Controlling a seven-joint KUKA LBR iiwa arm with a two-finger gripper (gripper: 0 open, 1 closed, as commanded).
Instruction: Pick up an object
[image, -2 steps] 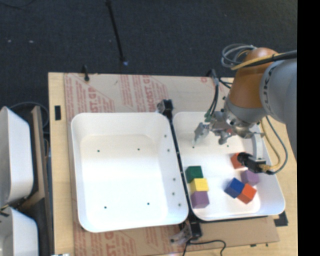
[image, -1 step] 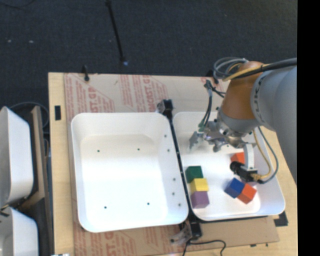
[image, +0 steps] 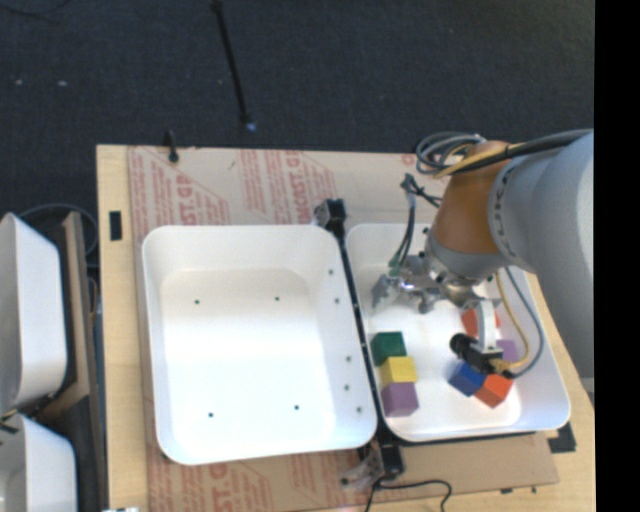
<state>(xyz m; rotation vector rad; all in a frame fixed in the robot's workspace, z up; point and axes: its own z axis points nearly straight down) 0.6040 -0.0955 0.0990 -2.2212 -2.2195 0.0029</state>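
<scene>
The arm's claw (image: 412, 290) hangs over the right bin (image: 440, 415), its opening impossible to judge and nothing visibly in it, while the green block (image: 388, 347), yellow block (image: 400, 370) and purple block (image: 400, 398) lie unlifted just below, pickup seemingly still ahead.

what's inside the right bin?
In the right bin: green block, yellow block, purple block, blue block, orange block. The arm covers its far side; anything beneath is hidden.
</scene>
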